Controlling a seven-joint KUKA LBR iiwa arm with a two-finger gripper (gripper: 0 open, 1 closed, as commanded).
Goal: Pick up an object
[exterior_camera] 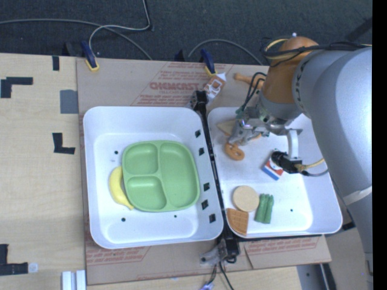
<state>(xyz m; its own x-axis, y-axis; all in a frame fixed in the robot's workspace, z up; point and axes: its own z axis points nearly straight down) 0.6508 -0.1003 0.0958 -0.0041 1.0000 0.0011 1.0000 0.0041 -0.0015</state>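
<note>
The thing closest under my gripper (pixel 242 135) is a small brown ring (pixel 235 151), like a little pretzel or doughnut, glossy and rounded, and it lies in the right bin (pixel 314 219) near the wall which divides this bin from the left bin (pixel 100 162). Whether I am clenched or released, I cannot tell. Just above the ring, partly under me, there is a pale flat piece (pixel 225 127), and I judge this is the first danger: if I close here, I could catch both, or push the ring against the wall so it slides away. The ring is also round and smooth, so I think it can roll out of a weak pinch. Further from the ring, toward the near edge of the bin, lie a tan round cookie (pixel 245 198), a green bundle (pixel 264 208) and an orange-brown wedge (pixel 238 221). To the right of the ring is a small red, white and blue item (pixel 273 170). In the left bin rest a green divided plate (pixel 161 175) and a yellow banana (pixel 117 188) touching it.
</note>
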